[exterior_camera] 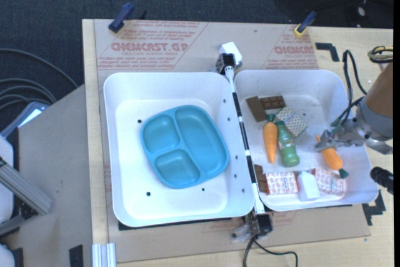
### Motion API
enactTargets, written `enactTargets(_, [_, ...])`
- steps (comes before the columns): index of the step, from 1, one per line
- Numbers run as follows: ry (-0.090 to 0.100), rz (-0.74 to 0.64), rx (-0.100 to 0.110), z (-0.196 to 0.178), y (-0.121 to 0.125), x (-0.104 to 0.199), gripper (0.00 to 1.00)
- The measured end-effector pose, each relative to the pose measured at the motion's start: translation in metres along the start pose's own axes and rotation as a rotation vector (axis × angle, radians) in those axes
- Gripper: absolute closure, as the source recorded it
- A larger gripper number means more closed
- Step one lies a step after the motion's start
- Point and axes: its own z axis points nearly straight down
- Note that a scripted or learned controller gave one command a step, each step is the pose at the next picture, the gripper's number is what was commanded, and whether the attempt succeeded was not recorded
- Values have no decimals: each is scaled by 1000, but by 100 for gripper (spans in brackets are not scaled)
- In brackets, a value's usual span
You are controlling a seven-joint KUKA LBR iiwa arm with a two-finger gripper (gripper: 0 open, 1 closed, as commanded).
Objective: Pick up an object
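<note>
The right bin (pixel 312 81) holds several small items. A carrot (pixel 270 142) and a green bottle (pixel 287 147) lie side by side in its middle. Behind them are a brown chocolate bar (pixel 265 105) and a checkered packet (pixel 292 122). My gripper (pixel 329 146) is low at the bin's right side, directly over a small orange object (pixel 334 161) and touching or nearly touching its top. The view does not settle whether that object is held.
Two red-and-white packets (pixel 281 182) (pixel 329 182) and a white block (pixel 307 186) lie along the right bin's front wall. The left bin (pixel 119 134) holds a blue divided plate (pixel 183 146). Black cables (pixel 347 72) run near the right bin's far corner.
</note>
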Motion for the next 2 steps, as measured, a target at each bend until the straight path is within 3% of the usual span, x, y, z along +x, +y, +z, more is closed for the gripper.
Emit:
enactTargets(1, [-4,1,-1,-63,33,79,100])
enactTargets(2, [-4,1,-1,-105,61,128,100])
